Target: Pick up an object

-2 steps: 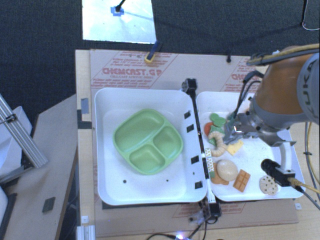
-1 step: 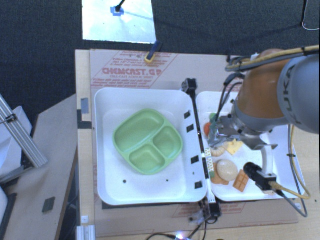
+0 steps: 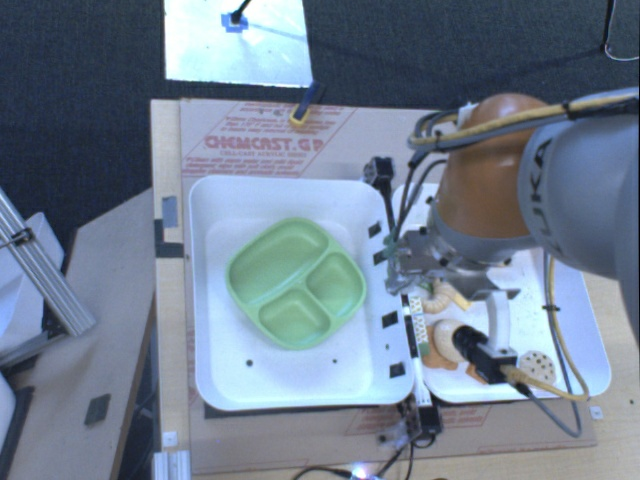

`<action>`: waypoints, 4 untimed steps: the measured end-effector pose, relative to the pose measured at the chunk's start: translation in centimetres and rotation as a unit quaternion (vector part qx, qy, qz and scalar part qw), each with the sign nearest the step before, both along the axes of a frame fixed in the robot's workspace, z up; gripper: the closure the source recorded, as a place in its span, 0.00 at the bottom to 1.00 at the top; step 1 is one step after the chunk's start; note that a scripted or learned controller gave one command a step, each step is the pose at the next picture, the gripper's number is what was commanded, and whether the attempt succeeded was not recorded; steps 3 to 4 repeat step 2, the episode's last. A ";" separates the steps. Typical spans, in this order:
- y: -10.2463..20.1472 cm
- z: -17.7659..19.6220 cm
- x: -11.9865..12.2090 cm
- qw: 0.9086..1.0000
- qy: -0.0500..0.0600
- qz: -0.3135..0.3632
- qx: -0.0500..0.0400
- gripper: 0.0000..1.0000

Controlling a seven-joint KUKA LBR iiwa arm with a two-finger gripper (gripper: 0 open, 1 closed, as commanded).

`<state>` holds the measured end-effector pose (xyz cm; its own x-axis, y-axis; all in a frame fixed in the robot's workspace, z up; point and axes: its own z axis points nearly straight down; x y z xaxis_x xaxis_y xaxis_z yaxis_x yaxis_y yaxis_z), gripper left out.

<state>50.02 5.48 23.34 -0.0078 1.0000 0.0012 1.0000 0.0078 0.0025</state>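
Note:
My gripper (image 3: 424, 284) hangs low over the left part of the right bin (image 3: 590, 353), under the grey and orange wrist. Just beside and below it lies a tan, curved pastry-like piece (image 3: 447, 302). A pale round biscuit on something orange (image 3: 440, 345) sits nearer the bin's front left corner. A chocolate-chip cookie (image 3: 540, 365) rests toward the front right. The arm covers most of the right bin, so whatever lies under it is hidden.
The left bin (image 3: 215, 368) holds a light green divided plate (image 3: 296, 282) near its middle. A ridge with black clips (image 3: 392, 318) separates the two bins. Behind the bins lie a printed cardboard sheet (image 3: 265, 140) and a shiny metal plate (image 3: 236, 28).

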 end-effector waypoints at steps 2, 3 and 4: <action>4.5 -1.6 0.2 1.000 0.001 -0.004 0.000 1.00; 4.5 -1.6 0.2 1.000 0.001 -0.004 0.000 1.00; 4.5 -1.6 0.2 1.000 0.001 -0.004 0.000 1.00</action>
